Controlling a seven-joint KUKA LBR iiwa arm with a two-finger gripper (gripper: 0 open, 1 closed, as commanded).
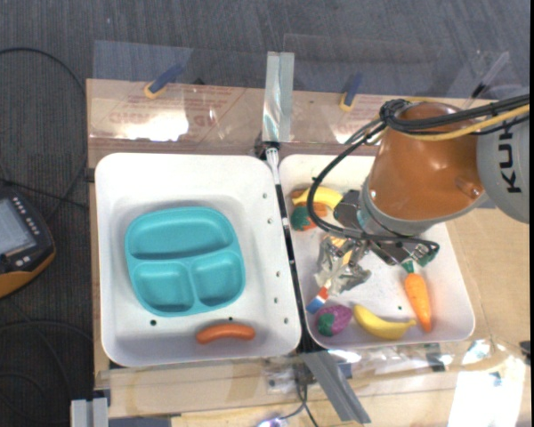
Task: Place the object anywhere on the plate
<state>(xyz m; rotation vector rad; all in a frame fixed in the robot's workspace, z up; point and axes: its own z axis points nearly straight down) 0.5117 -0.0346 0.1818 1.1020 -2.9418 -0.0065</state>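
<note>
A teal plate point(185, 259) with three compartments lies in the left bin point(116, 203). An orange sausage-shaped piece point(225, 333) lies in that bin just in front of the plate. My gripper point(341, 268) hangs low in the right bin point(454, 327), under the orange wrist band, among toy foods. Right below it lie a purple piece point(333, 319), a small red-and-blue piece point(316, 303) and a yellow banana point(383, 321). An orange carrot point(417, 299) lies to the right of the gripper. More yellow and orange pieces point(313, 205) sit at the back of that bin, partly covered by the arm.
A raised divider point(281, 221) separates the two bins. A clear upright panel point(279, 96) stands behind it at the bench's back edge. A black cable point(338, 163) loops from the arm over the right bin. A handheld pendant point(9, 238) rests on the floor at far left.
</note>
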